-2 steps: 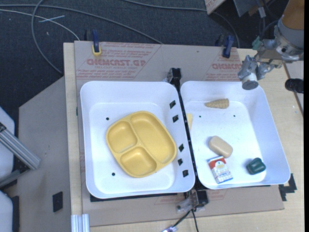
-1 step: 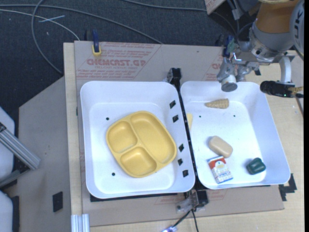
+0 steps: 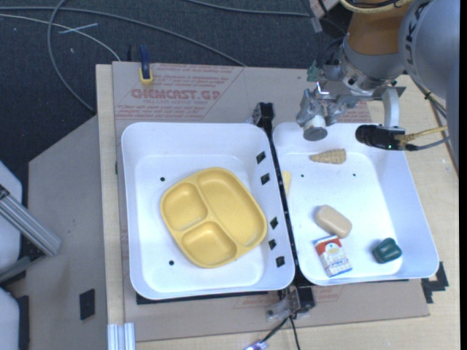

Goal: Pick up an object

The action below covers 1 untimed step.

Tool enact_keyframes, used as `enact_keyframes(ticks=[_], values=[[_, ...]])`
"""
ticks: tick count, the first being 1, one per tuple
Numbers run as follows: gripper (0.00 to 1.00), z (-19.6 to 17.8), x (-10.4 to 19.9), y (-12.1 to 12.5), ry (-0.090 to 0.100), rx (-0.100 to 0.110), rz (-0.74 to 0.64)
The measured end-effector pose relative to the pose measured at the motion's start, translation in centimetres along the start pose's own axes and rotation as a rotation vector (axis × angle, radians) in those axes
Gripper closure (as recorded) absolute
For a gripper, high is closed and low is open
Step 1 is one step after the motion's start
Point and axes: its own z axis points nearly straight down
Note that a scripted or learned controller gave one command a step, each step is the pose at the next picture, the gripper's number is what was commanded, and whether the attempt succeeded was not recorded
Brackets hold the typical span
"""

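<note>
My gripper (image 3: 315, 126) hangs over the far left corner of the right bin (image 3: 416, 195), above the bin floor. Just right of it and nearer lies a tan cone-shaped piece (image 3: 328, 156). Further toward the front sit a beige soap-like block (image 3: 333, 220), a small red and white carton (image 3: 333, 256) and a dark green object (image 3: 387, 251). A pale yellow sliver (image 3: 287, 183) rests against the bin's left wall. Nothing is seen between the fingers.
The left bin (image 3: 139, 159) holds a yellow divided plate (image 3: 212, 216). A black divider with clips (image 3: 271, 188) runs between the bins. Cardboard (image 3: 182, 90) lies under the bins, and cables trail over the dark floor behind.
</note>
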Motion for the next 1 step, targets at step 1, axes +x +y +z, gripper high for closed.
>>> enact_keyframes(ticks=[1], values=[[1.0,1.44,5.66,-0.12,0.0,0.001,0.0]])
